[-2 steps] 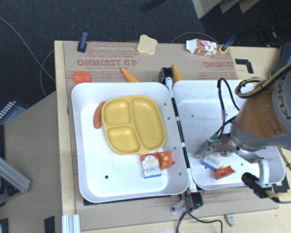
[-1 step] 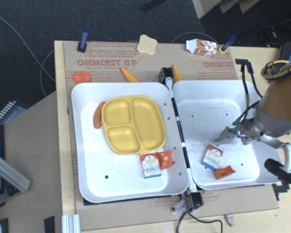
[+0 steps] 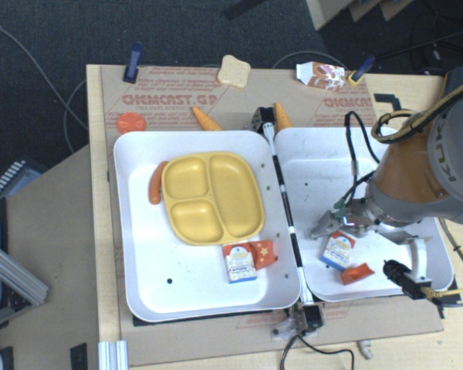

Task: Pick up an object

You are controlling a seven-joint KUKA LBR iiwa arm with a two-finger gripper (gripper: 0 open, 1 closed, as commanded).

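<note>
Jaws (image 3: 333, 223) over small white-and-blue carton (image 3: 338, 250), red piece (image 3: 356, 273) beside

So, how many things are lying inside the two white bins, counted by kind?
Yellow divided plate: 1
Sausage: 1
Small cartons: 2, one in the left bin and one in the right bin
Small red pieces: 2, at and
Total: 6
</note>
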